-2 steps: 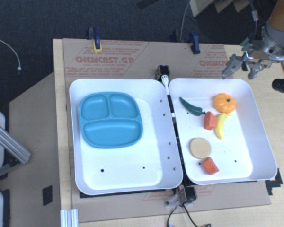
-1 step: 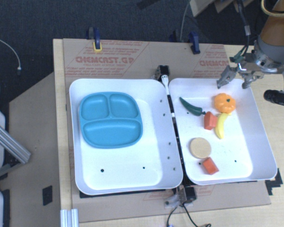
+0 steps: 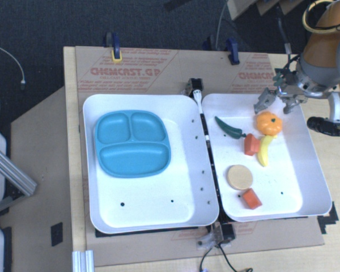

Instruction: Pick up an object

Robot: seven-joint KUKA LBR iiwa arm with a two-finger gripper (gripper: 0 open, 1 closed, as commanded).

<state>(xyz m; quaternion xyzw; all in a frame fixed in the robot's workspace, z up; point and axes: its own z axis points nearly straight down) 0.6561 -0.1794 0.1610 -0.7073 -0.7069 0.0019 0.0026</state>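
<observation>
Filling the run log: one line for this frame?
claw: open, above orange fruit | holding: nothing | right bin: six items | left bin: blue tray

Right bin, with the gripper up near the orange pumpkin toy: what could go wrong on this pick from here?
1. The round orange pumpkin toy touches the yellow banana toy, with the red piece alongside; a descent by the gripper may nudge all three.
2. The pumpkin is rounded, so it could roll out of a pinch.
3. The gripper is near the white right bin's far rim and might clip it.

Grey arm [image 3: 323, 50] from the right, end effector [image 3: 279, 102] pointed down, fingers spread.
</observation>
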